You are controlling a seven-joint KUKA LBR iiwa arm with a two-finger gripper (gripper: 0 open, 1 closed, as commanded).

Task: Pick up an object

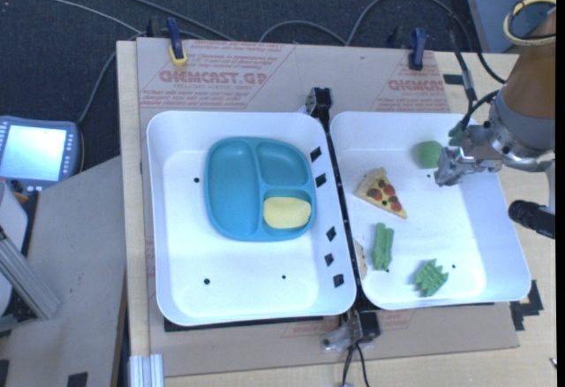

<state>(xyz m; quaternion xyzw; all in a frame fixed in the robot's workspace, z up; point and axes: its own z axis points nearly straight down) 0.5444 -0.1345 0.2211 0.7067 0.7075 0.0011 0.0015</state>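
Note:
My gripper hangs over the upper right part of the right bin, just right of and slightly below a round green object. Nothing shows between its fingers. A pizza slice toy lies near the bin's middle left. Below it lies a green bean pod, and a green leafy piece sits near the bin's front. In the left bin a blue divided plate carries a yellow oval piece in its lower right compartment.
A black divider with clips runs between the two bins. Blue clamps hold the cardboard backing at the far edge. A small screen stands off the bench at the left. Cables trail across the dark floor behind.

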